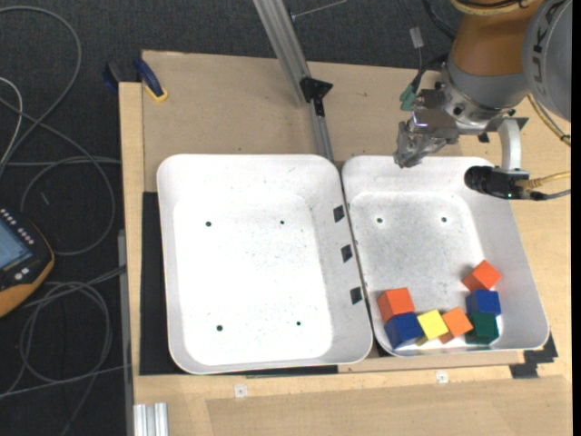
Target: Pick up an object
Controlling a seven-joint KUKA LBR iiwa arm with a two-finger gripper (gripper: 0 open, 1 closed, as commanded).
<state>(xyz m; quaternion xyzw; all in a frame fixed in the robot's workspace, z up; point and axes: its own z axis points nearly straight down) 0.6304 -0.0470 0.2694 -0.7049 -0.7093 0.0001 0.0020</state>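
Far left floor: dark carpet with thin grey cables (54,162) looping over it; a handheld pendant (18,257) with an orange-yellow casing and dark screen lies at the edge.
Table: pale wooden board (227,98), flat and matt, with a small blue and yellow tool (150,78) at its upper left corner.
Left bin: shallow white plastic tray (177,243) with rounded corners, its floor speckled with fine dark marks and four small dark dots.
Pole: a ridged grey metal bar (286,48) slants down to the gap between the bins, with a black clamp partway along it.
Divider: three small black clips (345,252) sit along the seam where the two bins touch.
Right bin: the same white rounded tray (408,243), speckled at its middle.
Blocks: small cubes cluster in the near right corner of the right bin. Orange block (395,302) on the left, blue block (403,329) just in front of it, yellow block (433,323) beside that, then another orange cube (457,322), a green block (483,331) under a blue cube (486,302), and an orange one (484,275) tilted at the back.
Hand: grey metal hand (408,157) hangs over the far rim of the right bin, well apart from the blocks; nothing sits between its fingers, and I cannot tell whether they are spread or closed.
Arm: smooth grey casing with an orange band (499,25), reaching in from the right.
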